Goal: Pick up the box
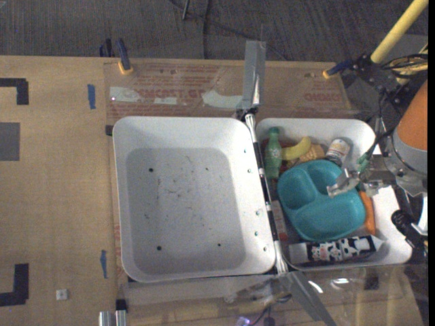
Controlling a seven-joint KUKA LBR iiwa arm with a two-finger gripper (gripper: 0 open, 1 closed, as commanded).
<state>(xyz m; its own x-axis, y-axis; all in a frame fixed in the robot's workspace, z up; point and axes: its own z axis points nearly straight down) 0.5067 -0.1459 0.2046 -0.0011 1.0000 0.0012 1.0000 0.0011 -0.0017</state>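
Nearest the camera, the box point(340, 250) lies flat along the front wall of the right bin point(397, 246), long side running left-right, w/ a black-and-white cow-spot print on top and a pale end at its left. It touches or nearly touches the front edge of the teal tray point(319, 206), which sits just behind it and takes up the middle of that bin. An orange item point(368, 212) shows as a strip along the tray's right edge; can't tell what it is.

Gripper point(342, 185) hangs over the tray's back-right part, coming in from the right, well apart from the box. Its fingers point(338, 189) look metallic and point left-down toward the tray; whether they're open or closed I can't tell, and nothing is seen between them. Behind it, the arm's orange band point(416, 124) sits at the right edge.

At the bin's back wall: a green bottle point(273, 153) at the left, lying roughly front-to-back, a yellow banana point(298, 149) beside it, and a can point(338, 149) w/ a silver top further right.

Left bin point(129, 202) sits just beside the right one, their rims meeting in the middle. Both rest on the bench point(54, 202), a tan surface w/ black corner marks and bits of blue tape.
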